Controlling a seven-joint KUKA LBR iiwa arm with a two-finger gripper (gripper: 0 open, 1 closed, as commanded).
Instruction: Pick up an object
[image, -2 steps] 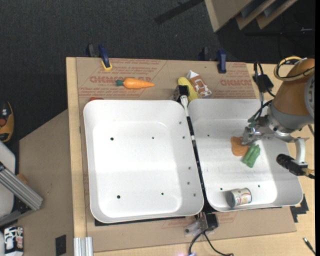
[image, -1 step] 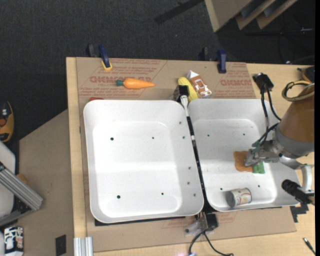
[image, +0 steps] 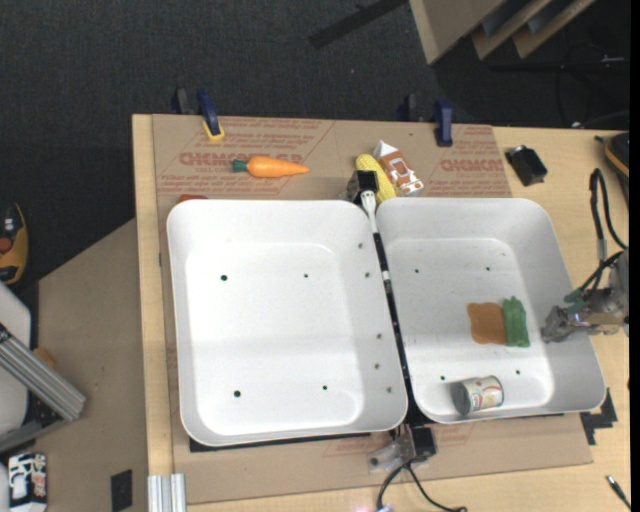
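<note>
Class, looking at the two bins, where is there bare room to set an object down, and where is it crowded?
The left white bin offers bare floor throughout. The right white bin is free across its upper half; lower down crowd the orange-brown flat piece, green block and small tin can.

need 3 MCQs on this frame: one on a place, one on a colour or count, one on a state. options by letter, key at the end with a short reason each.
1. Where does the toy carrot lie?
A. in the left bin
B. on the board behind the left bin
C. in the right bin

2. How many things lie inside the right bin?
A. one
B. five
C. three

3. How does the can rest?
A. on its side
B. upright
C. stacked on the green block

Key: 1 B, the carrot sits on the brown board beyond the bin's far rim. 2 C, the can, the green block and the orange-brown piece are in it. 3 A, its round end faces sideways near the bin's front wall.
</note>
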